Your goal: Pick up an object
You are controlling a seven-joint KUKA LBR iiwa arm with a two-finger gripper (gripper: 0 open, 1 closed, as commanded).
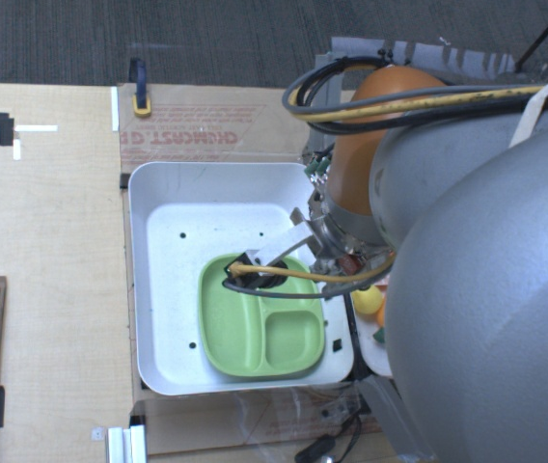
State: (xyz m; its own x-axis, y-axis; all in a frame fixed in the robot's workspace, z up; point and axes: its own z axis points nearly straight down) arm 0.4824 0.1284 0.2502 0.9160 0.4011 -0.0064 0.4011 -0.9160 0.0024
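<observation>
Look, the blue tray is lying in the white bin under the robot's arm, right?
Not quite. The tray is green, not blue. The camera view shows it lying in the white bin, partly under the robot's arm.

Brightness: even and fairly bright, diffuse light from above.
Shadows: faint, soft-edged, along the inner walls of the white bin.
Sheen: mild on the arm, right of the bin.
Focus: bin sharp; arm soft.
</observation>
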